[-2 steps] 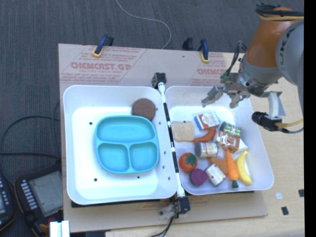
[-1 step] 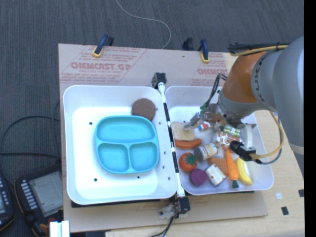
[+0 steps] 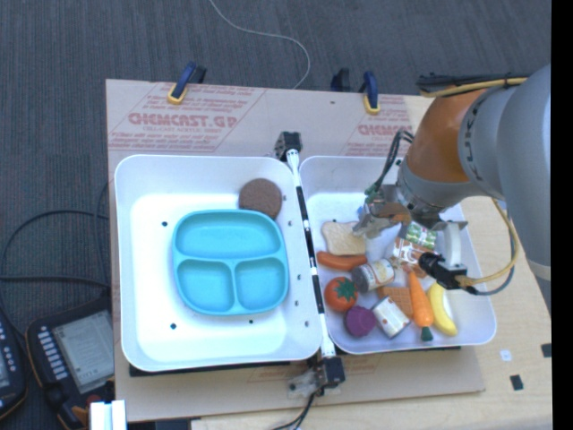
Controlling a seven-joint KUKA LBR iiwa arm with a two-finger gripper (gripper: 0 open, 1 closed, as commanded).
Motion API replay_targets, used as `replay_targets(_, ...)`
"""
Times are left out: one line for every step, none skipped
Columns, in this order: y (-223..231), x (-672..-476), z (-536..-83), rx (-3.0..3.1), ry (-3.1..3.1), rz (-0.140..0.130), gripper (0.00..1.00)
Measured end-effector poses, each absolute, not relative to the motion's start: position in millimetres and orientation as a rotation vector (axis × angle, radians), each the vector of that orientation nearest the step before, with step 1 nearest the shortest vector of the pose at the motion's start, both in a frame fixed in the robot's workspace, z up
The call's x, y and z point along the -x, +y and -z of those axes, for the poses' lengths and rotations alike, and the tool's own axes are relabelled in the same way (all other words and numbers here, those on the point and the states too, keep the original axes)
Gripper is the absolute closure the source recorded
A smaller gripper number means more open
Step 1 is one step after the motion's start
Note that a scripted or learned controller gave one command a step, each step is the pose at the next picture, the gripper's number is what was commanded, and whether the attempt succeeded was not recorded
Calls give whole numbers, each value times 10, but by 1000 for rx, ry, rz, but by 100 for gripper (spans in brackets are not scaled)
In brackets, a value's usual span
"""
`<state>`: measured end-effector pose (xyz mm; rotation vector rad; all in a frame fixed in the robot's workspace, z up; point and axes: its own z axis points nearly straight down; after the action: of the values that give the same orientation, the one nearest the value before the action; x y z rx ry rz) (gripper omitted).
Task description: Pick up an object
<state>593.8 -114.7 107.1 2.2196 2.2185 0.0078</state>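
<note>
From my feed, the counter point(image 3: 501, 365) is a pale wood board with red lettering, clamped at its far edge by blue and yellow clamps point(image 3: 186, 81). Dark grey carpet point(image 3: 81, 34) surrounds it; a thin white cable point(image 3: 260, 30) trails across.

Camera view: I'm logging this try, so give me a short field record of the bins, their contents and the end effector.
left bin: holds a blue tray with three compartments and a brown disc at the tray's far right corner
right bin: toy food in a heap: bread slice, tomato, carrot, banana, purple piece
end effector: over the right bin, low above the heap, beside the bread slice
grasp: cannot tell
arm: comes in from the right
</note>
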Motion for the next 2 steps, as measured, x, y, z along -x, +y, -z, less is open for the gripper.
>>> replay_targets(-1147,-5936,-1069,-2219,2219,-7,0)
replay_targets(-1149,-5937,-1165,-2219,2219,-6,100)
